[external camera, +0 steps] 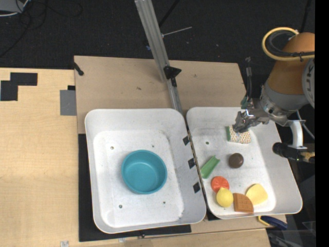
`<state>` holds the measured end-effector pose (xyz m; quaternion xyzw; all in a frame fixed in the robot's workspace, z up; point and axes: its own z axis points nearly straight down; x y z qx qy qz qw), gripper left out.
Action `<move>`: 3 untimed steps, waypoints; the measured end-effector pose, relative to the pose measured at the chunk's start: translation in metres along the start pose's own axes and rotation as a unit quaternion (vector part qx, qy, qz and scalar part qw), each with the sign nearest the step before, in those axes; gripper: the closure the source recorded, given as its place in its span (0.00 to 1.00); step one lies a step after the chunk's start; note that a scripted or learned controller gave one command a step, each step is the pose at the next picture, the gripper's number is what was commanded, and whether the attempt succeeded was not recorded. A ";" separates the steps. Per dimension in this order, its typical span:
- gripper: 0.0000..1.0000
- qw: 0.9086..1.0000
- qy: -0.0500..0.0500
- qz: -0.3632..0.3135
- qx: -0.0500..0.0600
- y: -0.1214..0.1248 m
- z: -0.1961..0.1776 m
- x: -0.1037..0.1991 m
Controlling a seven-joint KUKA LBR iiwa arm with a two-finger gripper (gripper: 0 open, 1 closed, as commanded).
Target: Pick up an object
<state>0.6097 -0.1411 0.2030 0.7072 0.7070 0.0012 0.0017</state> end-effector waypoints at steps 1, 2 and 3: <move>1.00 1.000 0.001 -0.002 0.002 -0.001 -0.013 0.056; 1.00 1.000 0.001 -0.002 0.002 0.011 -0.008 0.110; 1.00 1.000 0.001 -0.001 0.002 0.011 -0.012 0.152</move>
